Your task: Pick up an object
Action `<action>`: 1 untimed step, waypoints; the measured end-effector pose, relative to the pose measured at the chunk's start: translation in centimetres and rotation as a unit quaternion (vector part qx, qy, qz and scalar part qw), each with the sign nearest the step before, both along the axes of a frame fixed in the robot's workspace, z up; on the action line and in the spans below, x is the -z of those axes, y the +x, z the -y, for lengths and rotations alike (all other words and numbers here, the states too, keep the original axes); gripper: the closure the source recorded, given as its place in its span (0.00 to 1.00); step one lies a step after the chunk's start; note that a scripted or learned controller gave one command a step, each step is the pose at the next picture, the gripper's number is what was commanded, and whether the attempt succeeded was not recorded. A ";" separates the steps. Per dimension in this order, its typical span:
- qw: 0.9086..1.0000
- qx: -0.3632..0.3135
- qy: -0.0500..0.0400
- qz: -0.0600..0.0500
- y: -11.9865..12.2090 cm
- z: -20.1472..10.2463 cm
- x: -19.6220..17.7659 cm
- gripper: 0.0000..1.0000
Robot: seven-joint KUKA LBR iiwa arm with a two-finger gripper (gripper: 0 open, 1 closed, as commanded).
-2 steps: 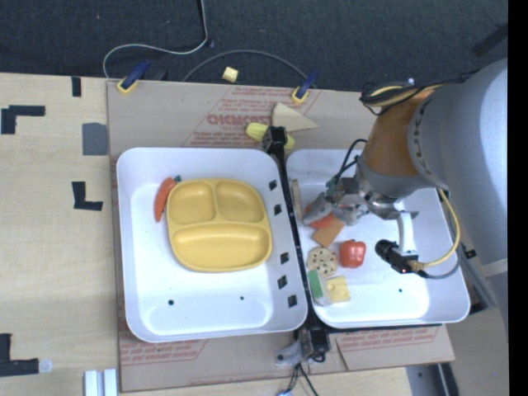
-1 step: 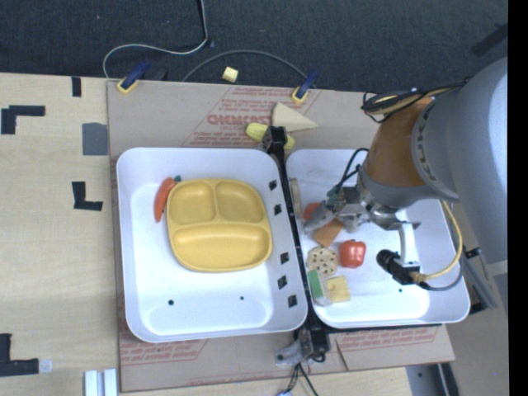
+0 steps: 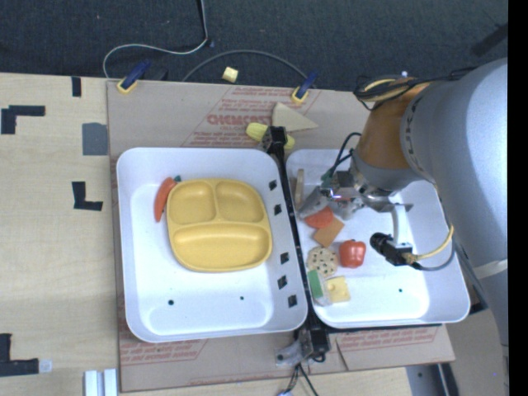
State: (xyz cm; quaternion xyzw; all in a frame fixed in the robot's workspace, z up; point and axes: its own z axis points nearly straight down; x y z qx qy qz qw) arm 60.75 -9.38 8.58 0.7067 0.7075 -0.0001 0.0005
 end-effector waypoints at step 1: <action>1.000 0.000 -0.001 0.003 -3.2 0.2 -0.1 0.00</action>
